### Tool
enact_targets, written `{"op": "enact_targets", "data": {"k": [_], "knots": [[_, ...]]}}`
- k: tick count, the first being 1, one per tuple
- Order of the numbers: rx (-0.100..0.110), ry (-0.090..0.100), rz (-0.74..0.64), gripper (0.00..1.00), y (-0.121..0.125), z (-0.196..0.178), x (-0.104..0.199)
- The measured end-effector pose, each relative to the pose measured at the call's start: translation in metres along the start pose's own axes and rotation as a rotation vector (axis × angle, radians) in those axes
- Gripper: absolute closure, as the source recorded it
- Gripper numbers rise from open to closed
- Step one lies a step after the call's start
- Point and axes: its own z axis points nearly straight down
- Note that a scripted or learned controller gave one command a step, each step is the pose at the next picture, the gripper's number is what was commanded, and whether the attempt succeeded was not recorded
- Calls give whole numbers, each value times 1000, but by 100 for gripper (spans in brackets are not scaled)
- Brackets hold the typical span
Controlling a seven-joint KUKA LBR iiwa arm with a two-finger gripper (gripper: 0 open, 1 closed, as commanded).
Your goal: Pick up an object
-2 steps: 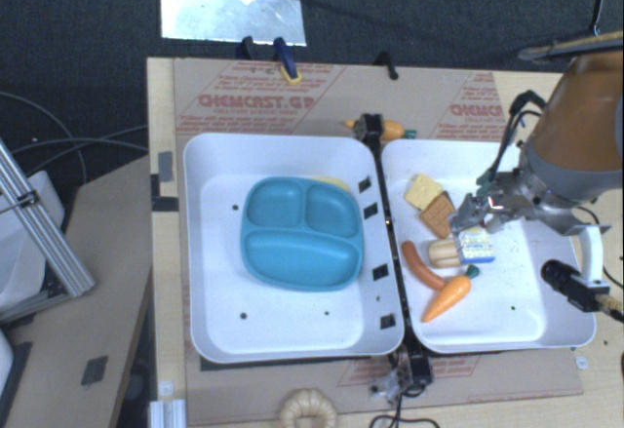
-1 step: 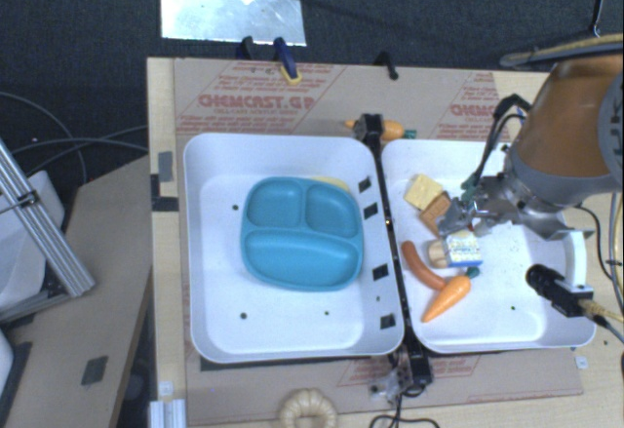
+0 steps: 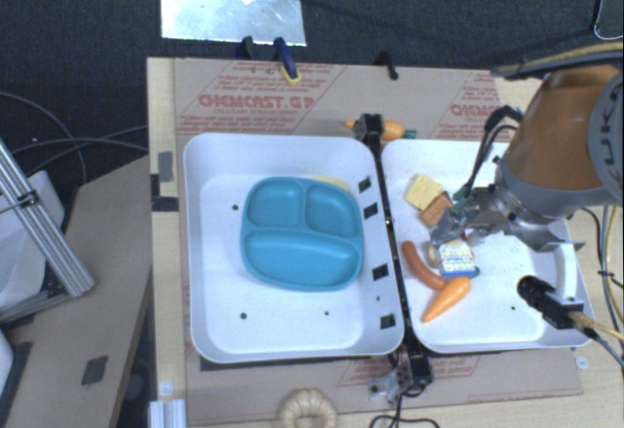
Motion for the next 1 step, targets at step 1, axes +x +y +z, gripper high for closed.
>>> {"op": "enact_targets", "data": {"k": [1], "knots": [[-2, -1, 5, 100, 1, 0, -13]]}}
